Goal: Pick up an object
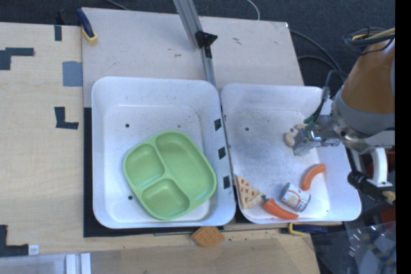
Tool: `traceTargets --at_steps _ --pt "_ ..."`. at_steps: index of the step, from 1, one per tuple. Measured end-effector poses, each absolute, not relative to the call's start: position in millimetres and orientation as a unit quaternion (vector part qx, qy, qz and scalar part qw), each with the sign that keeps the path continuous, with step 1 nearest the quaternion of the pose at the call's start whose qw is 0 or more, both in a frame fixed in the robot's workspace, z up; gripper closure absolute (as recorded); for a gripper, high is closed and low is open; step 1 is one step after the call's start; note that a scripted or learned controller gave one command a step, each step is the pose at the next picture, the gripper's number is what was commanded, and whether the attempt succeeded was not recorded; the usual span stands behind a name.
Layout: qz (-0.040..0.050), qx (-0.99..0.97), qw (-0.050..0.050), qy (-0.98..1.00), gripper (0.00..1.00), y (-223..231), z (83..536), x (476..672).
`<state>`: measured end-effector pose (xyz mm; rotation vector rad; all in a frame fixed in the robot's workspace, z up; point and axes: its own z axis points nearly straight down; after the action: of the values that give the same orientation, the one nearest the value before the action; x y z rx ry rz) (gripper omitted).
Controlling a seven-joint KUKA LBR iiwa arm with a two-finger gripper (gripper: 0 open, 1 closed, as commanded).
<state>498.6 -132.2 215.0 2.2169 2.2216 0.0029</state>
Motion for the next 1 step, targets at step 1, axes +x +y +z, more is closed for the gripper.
traceTargets --at_steps 1 --pt "0.0007 0.706 0.002 0.708 1.00 -132.1 257.7 499.6"
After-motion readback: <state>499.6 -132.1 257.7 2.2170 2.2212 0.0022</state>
